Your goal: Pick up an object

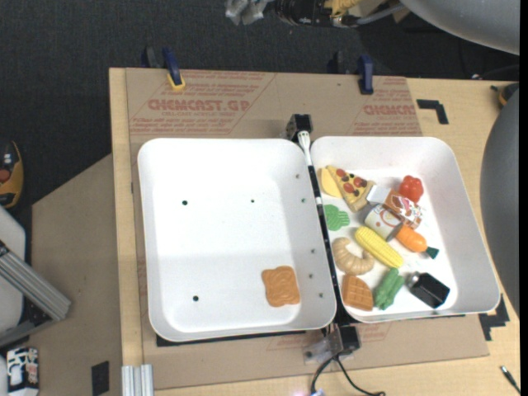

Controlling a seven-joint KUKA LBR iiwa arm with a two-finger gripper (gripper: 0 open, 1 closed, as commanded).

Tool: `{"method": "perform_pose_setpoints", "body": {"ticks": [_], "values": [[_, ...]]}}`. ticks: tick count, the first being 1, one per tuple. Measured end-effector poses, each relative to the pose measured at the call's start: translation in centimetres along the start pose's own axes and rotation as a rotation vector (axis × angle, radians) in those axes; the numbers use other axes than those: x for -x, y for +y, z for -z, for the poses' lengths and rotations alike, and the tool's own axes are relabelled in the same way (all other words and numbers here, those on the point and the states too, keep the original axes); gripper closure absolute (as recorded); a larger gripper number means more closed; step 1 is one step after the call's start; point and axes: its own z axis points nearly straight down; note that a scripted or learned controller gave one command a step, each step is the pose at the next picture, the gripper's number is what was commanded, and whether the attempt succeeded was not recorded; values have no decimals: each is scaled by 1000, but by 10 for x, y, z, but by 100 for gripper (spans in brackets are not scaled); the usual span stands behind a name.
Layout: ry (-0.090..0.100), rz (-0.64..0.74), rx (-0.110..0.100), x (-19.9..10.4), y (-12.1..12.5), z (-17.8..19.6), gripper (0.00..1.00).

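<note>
Two white bins side by side on a brown board: left bin point(165, 221) holds a single orange waffle-like piece point(280, 286) near its lower right corner. Right bin point(450, 167) crowded with toy food — pizza slice point(353, 186) at upper left, red piece point(411, 188) at upper right, green leaf-shaped piece point(336, 218) by the left wall, yellow corn cob point(379, 247) mid-bin, orange carrot point(412, 239) to its right. Along the near edge: tan croissant point(351, 256), second waffle point(358, 293), green vegetable point(388, 289), black block point(429, 289); part of the grey arm point(462, 2) visible at upper right.
</note>
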Motion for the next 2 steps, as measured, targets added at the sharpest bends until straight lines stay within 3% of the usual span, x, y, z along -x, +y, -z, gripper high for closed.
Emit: {"method": "perform_pose_setpoints", "body": {"ticks": [1,2], "values": [[-9,-4,-31,1,-4,-176,100],[2,0,7,0,0,24,100]]}}
